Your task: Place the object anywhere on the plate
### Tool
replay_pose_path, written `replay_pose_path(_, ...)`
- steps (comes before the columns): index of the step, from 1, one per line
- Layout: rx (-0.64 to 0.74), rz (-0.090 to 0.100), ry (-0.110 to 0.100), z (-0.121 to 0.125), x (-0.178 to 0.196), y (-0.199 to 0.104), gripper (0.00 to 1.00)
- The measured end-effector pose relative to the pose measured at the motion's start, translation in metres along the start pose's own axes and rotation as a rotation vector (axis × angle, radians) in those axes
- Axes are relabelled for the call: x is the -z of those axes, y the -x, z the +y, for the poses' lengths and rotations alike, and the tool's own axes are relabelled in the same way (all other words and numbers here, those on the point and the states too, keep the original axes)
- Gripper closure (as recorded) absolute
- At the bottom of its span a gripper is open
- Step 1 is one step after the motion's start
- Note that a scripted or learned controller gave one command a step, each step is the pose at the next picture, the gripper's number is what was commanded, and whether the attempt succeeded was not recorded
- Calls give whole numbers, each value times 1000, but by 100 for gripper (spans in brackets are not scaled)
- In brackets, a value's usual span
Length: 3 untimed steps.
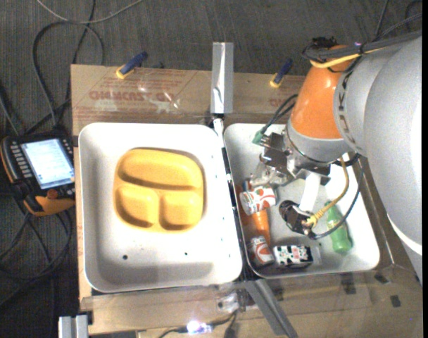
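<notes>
A yellow plate [160, 189] with three compartments lies in the left white bin [101, 259]. The right bin [365, 255] holds the loose objects. My gripper [269, 169] hangs over the upper left part of that bin, just above a red and white can [257, 200] that lies on its side. The grey wrist and its orange band [319, 111] hide the bin's upper middle. An orange carrot-shaped piece [260, 223] lies right below the can.
Lower in the right bin lie a small printed can [260, 249], a black and white carton [296, 254] and a green bottle [338, 234]. A black cable loop [293, 215] hangs beside the wrist. A handheld pendant [41, 164] sits left of the bench.
</notes>
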State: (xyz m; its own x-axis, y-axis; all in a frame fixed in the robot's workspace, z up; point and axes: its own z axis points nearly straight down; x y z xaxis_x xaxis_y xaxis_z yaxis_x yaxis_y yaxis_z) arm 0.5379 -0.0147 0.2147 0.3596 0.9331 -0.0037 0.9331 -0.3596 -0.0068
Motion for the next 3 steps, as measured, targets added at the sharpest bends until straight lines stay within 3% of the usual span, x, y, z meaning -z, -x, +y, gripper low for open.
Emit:
replay_pose_path(1, 91, -3, 1, 19, -30, -57, 100)
replay_pose_path(2, 615, -1, 3, 28, -32, -124, 100)
replay_pose_path(3, 615, -2, 3, 28, -32, -123, 0)
